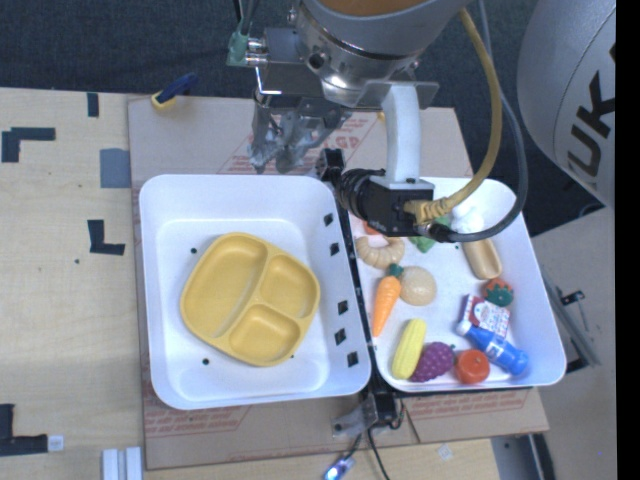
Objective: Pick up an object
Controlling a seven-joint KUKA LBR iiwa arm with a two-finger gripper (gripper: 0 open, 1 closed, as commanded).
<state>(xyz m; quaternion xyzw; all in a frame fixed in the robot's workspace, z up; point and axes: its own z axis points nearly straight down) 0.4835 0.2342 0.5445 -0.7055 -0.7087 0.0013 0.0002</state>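
My gripper (286,150) hangs over the far rim of the left bin (160,268), above the bench just behind it, with nothing seen in it. A yellow divided plate (250,298) lies flat in the left bin. In the right bin (540,308) lie an orange carrot (384,303), a yellow corn cob (408,348), purple grapes (434,360), a beige round piece (418,286), a pale curved pastry (380,255), a brown bread roll (484,258), a strawberry (497,292), a red and white carton (484,318), a blue bottle (500,350) and an orange ball (472,366).
The arm's wide body (380,8) overhangs the top of the view. A black unit with a yellow cable (390,203) sits over the right bin's far left corner. A yellow and blue clamp (172,90) lies on the bench at the back left.
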